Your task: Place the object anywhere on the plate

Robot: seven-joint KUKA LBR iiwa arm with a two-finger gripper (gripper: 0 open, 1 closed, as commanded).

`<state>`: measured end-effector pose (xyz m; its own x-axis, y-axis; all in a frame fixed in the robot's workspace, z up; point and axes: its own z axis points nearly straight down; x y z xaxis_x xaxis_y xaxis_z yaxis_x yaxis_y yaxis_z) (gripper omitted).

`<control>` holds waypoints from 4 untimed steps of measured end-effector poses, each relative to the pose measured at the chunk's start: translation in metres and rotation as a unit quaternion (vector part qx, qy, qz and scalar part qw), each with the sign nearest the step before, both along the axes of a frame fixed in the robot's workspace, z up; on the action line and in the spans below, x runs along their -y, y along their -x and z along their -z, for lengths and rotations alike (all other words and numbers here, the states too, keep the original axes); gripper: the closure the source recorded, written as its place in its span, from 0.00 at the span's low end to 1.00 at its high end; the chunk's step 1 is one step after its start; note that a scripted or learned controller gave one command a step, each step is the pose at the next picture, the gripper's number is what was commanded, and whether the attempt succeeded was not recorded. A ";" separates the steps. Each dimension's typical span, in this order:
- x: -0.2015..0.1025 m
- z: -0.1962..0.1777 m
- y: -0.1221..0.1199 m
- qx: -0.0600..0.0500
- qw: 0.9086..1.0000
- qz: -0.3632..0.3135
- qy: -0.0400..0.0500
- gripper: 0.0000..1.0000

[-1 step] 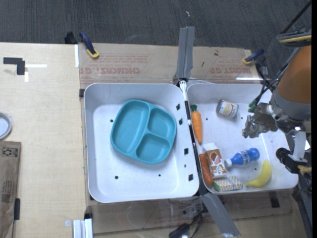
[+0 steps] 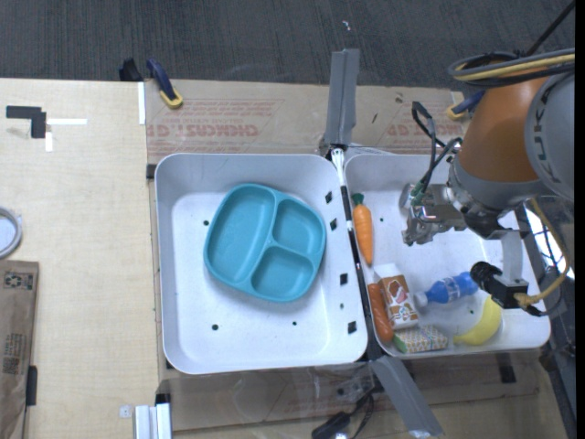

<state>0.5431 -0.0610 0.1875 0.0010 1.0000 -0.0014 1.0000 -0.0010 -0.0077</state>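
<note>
A blue three-compartment plate (image 2: pixel 265 242) lies in the left white bin (image 2: pixel 183 337) with nothing on it. The right bin (image 2: pixel 384 167) holds a carrot (image 2: pixel 364 231) by the divider, a small red-and-white carton (image 2: pixel 398 300), a blue bottle (image 2: pixel 452 289), a banana (image 2: pixel 483 326) and a cracker pack (image 2: pixel 422 339). My gripper (image 2: pixel 419 230) hangs over the middle of the right bin, to the right of the carrot and above the carton. I see nothing held under it.
The arm's orange-banded body (image 2: pixel 512 135) covers the right bin's far right corner. A grey post (image 2: pixel 343 99) stands behind the wall between the bins. A blue-and-yellow clamp (image 2: pixel 163 82) and a tape roll (image 2: pixel 5 234) sit on the bench at left.
</note>
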 end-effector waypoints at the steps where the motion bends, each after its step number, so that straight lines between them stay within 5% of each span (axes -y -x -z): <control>1: -0.096 0.001 -0.061 0.000 0.999 0.032 0.001 1.00; 2: -0.066 -0.072 -0.048 0.001 0.995 0.098 0.002 1.00; 3: -0.166 -0.018 -0.019 0.000 0.999 -0.036 0.001 1.00; 4: -0.092 -0.185 -0.068 0.001 0.996 -0.090 0.001 1.00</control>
